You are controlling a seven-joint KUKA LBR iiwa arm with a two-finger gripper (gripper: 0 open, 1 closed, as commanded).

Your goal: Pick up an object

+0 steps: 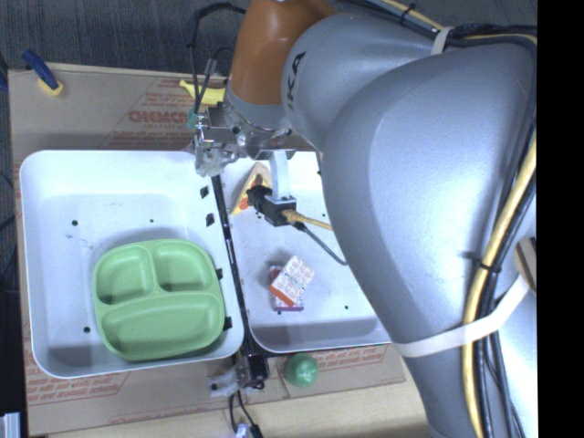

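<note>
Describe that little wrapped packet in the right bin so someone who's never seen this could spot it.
Find the right bin of the two white ones, the one the grey arm overhangs. In the open middle of its floor lies the packet, small and crinkly. Its red-and-white wrapper sets it apart from the plain green ball just outside the bin.

Counter point(109, 121): topped with brown cardboard, red print along far strip. Left bin point(36, 245), white and shallow, sits on cardboard. Right bin point(319, 331) touches left bin's right edge. Green ball point(300, 370) on bare cardboard, just past left bin's near-right corner, in front of right bin. Blue-and-yellow clamp point(41, 71) at counter edge, beyond left bin's far-left corner. Dark clip point(246, 372) at left bin's near-right corner.
</note>
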